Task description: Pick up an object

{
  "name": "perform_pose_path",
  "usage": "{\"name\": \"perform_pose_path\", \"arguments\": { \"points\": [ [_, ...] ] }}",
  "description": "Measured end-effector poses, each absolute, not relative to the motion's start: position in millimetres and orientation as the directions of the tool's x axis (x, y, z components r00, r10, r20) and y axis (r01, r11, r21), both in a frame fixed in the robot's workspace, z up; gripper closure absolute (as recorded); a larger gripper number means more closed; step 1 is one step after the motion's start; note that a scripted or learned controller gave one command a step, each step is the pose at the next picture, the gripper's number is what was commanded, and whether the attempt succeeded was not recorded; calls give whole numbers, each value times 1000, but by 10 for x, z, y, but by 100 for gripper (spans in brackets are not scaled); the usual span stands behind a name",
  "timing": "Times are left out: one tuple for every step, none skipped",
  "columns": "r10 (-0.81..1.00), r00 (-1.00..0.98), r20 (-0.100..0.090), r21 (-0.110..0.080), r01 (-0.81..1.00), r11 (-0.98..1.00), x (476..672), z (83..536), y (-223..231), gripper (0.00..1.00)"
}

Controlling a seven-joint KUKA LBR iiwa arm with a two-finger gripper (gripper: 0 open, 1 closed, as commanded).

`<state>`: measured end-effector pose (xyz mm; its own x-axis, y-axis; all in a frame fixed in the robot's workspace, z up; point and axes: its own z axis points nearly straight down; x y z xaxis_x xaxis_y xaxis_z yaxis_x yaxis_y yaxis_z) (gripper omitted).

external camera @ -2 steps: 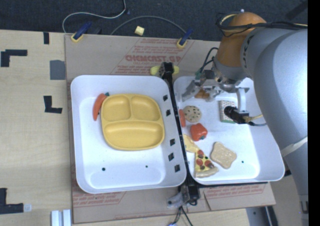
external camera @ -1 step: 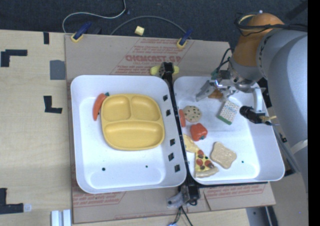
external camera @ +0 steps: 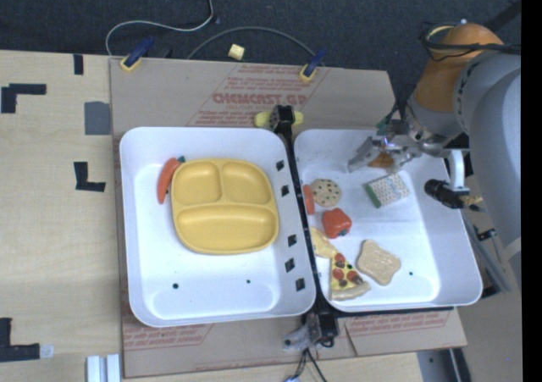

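So the pincer [external camera: 378, 154] sits over the back of the right bin [external camera: 423, 287], fingers spread fairly wide and nothing between them. Just in front of it is a green-edged sponge thing [external camera: 387, 191]. Left of that, a cookie [external camera: 325, 193], then a red pepper [external camera: 337, 222]. Further toward the front are toast [external camera: 378, 262] and a pizza slice [external camera: 346, 276]. Way off left is the yellow tray [external camera: 224, 205] with a carrot [external camera: 166, 179].

- The grey arm [external camera: 495, 143] reaches in from the right edge, its orange band [external camera: 445, 67] at the far right.
- The gripper [external camera: 378, 154] sits left of the wrist, pointing left and slightly nearer.
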<state>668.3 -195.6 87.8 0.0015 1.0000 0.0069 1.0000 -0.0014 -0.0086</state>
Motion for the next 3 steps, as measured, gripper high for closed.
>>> {"name": "perform_pose_path", "arguments": {
  "points": [
    [1000, -3, 23, -19, 1000, 3, 6686, 868, -2109, 0],
    [1000, -2, -3, 9, 1000, 2, 6708, 1778, -2235, 0],
    [1000, -2, -2, -2, 1000, 2, 6311, 820, -2114, 0]
  ]
}}
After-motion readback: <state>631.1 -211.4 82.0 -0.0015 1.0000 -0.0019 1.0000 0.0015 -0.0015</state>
